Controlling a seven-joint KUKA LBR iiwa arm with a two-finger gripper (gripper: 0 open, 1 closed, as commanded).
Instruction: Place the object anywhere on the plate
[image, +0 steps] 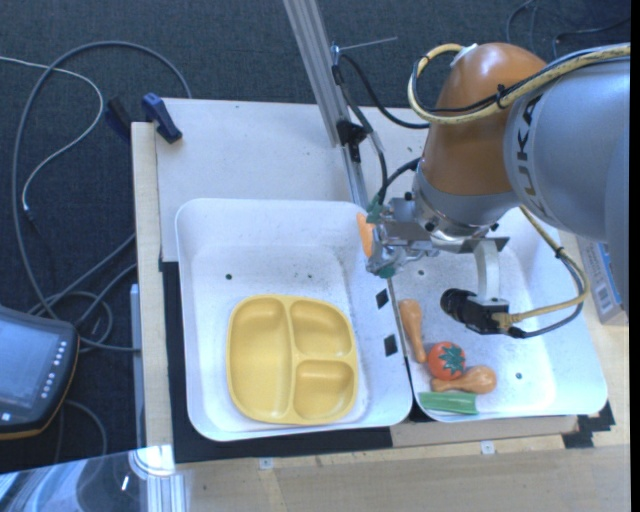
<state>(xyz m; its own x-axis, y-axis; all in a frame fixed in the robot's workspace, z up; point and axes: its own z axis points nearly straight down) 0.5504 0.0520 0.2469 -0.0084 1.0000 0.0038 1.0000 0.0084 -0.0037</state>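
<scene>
Beside the yellow plate (293, 358), the pincer (375, 240) grips a small orange object (366, 236).

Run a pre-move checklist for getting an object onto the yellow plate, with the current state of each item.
1. Plate lies flat in the left bin: ok.
2. Plate's three compartments free of objects: ok.
3. Gripper above the seam between the bins, not yet over the plate: not ok.
4. Small orange piece sits at the gripper; whether it is gripped: cannot tell.
5. Carrot, tomato and green piece lie in the right bin, apart from the plate: ok.
</scene>
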